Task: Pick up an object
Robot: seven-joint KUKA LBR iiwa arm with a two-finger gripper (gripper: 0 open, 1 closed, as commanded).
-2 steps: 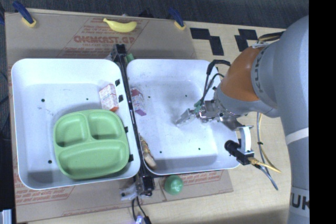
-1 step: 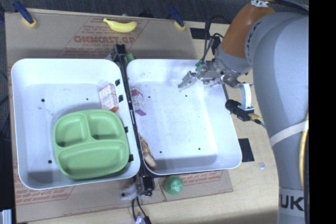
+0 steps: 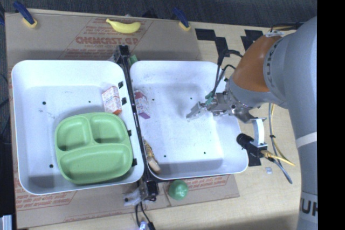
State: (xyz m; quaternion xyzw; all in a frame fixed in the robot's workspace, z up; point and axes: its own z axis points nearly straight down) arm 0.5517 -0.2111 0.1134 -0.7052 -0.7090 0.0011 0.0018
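Fingers: the gripper (image 3: 195,111) reaches into the right bin from the right, its tips low over the bin floor near the middle; whether the fingers are spread or closed cannot be told, and nothing is seen between them.
Arm: grey, with the orange band (image 3: 254,67) just above the wrist, crossing the right bin's right rim; cables run along the wrist.
Right bin (image 3: 178,68): white and shallow; a small pink-and-white packet (image 3: 141,104) lies by its left wall, and a tan object (image 3: 151,159) sits in its lower left corner.
Left bin (image 3: 32,78): white, touching the right bin along the middle divide; it holds a green 3-compartment tray (image 3: 94,147) in its lower half and a small orange-and-white carton (image 3: 111,99) just above the tray's upper right corner.
Task's things: the packet and the tan object are nearest the gripper, both well to its left; the carton and tray lie in the other bin.
Table: cardboard sheet (image 3: 81,40) under both bins; a yellow banana (image 3: 123,25) lies on it above the bins, a green ball (image 3: 178,189) sits below the right bin, and 2 blue clamps (image 3: 24,13) grip the top edge.
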